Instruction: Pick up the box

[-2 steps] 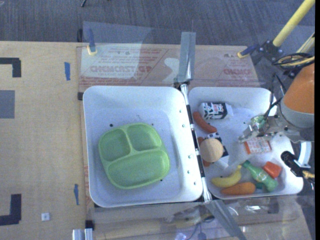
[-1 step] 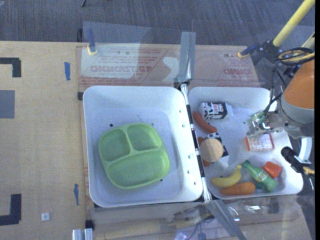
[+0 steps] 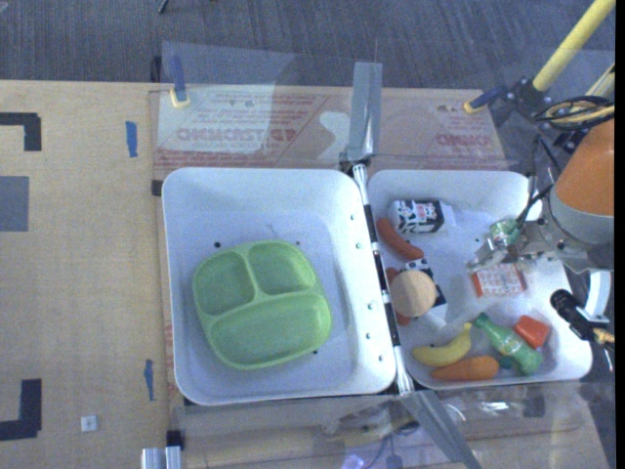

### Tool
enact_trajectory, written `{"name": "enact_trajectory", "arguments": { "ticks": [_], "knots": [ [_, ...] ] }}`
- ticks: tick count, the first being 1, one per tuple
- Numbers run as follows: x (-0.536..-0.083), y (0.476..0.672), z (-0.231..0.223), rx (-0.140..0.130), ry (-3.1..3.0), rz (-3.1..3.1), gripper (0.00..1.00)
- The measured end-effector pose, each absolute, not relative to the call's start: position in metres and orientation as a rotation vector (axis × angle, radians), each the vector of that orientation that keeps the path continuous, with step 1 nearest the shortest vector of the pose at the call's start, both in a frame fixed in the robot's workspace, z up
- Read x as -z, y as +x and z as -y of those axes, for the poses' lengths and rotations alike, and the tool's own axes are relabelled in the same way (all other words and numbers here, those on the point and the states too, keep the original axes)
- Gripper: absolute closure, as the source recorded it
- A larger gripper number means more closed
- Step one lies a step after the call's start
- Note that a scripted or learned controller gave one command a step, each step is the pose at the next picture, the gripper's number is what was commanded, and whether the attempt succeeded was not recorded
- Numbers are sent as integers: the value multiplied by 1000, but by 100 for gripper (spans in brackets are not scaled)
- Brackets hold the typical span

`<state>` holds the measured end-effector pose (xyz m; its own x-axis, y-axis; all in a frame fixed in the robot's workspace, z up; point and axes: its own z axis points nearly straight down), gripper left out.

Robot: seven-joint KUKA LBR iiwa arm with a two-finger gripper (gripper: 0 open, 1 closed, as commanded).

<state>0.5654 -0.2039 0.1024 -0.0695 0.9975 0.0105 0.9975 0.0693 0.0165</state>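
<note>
A small red and white box (image 3: 499, 281) lies flat in the right bin (image 3: 459, 191), near its right side. A black and white cow-print carton (image 3: 417, 214) lies at the bin's back left. My gripper (image 3: 506, 246) reaches in from the right and hangs just behind the red and white box, close above the bin floor. The grey arm with its orange band (image 3: 592, 172) covers the bin's right rim. Nothing is visibly held.
The right bin also holds a red sausage (image 3: 398, 237), a tan bun (image 3: 414, 293), a banana (image 3: 441, 348), a carrot (image 3: 471, 367), a green bottle (image 3: 510, 343) and an orange piece (image 3: 533, 330). A green divided plate (image 3: 261, 303) lies in the left bin (image 3: 195, 203).
</note>
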Motion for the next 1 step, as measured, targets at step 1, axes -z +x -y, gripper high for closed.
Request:
{"name": "enact_trajectory", "arguments": {
  "ticks": [1],
  "knots": [
    [-86, 552, 203, -9, 2146, -2297, 0]
  ]
}}
